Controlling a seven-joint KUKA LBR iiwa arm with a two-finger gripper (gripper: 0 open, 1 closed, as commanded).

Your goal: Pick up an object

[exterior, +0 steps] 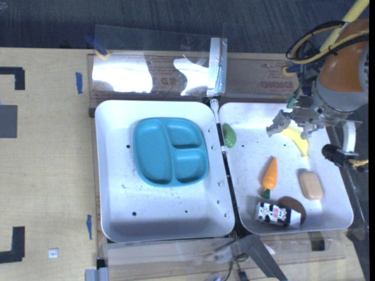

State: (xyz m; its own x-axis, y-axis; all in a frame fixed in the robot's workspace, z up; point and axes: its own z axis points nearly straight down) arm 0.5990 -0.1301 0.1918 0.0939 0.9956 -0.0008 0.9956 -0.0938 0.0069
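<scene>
Here, the gripper (291, 127) hangs over the upper right part of the right bin (252, 113), its two fingers spread wide with nothing between them. The grey arm with its orange band enters from the upper right of the frame. Just under the gripper, touching or nearly touching its right finger in this view, lies a yellow banana-shaped toy (297, 140) on the bin floor. Below it, near the centre of the right bin, an orange carrot toy (269, 173) stands slanted, its green end at the bottom. To the right of the carrot rests a pale tan oval piece (311, 185) (possibly a bread or potato toy; the view does not settle it). Along the bin's lower edge lies a black-and-white cow-patterned carton (273, 213) on its side, touching a brown rounded object (294, 204) just behind it. A small green oval toy (228, 136) sits at the right bin's upper left, close to the divider. The left bin (111, 157) holds a teal divided plate (171, 151) with three compartments, lying flat in its middle.
</scene>
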